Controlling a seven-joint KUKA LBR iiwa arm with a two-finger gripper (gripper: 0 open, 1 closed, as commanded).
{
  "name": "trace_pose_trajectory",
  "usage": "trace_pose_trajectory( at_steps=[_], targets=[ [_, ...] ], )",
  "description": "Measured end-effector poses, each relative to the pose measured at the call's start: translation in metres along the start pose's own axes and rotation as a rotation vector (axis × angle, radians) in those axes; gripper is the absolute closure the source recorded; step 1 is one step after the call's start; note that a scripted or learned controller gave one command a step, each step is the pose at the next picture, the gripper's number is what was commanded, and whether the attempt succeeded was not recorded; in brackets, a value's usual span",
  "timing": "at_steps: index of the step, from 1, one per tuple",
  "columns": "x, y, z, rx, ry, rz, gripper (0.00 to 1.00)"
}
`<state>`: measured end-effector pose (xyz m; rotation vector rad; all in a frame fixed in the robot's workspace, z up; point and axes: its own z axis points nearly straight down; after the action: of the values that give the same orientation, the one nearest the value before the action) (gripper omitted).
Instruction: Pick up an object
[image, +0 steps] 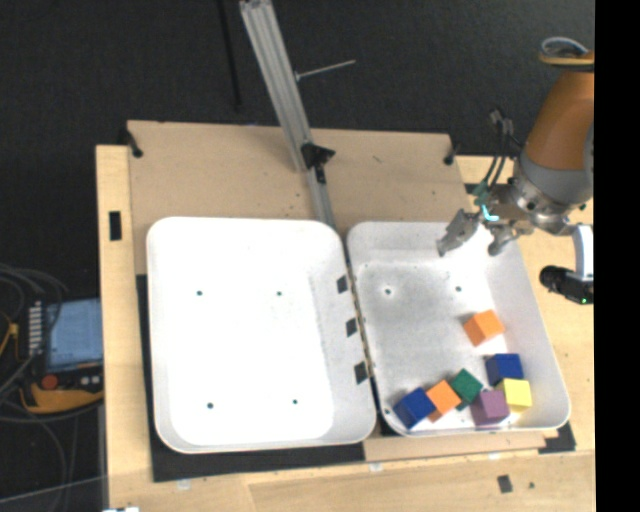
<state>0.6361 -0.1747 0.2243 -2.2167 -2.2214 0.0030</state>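
Approach step: my claw (472, 238), fingers apart and holding nothing, hovers at the right bin's (400, 245) twelve o'clock edge; next, descend toward the orange cube (484, 326) at six o'clock.

On the tabletop (115, 300) the claw (474, 238) hangs with fingers spread over the far edge of the right bin (400, 300), whose near corner holds an orange block (484, 327) and a cluster of blue, orange, green, purple and yellow blocks (466, 395), beside the left bin (245, 330).
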Motion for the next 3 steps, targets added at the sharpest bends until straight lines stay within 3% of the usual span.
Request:
trace_pose_trajectory(
  at_steps=[1,3],
  targets=[
    [-0.001,0.001,-0.003,-0.004,-0.003,-0.002,0.00],
    [-0.005,0.011,0.115,-0.004,-0.004,-0.002,0.00]
  ],
)
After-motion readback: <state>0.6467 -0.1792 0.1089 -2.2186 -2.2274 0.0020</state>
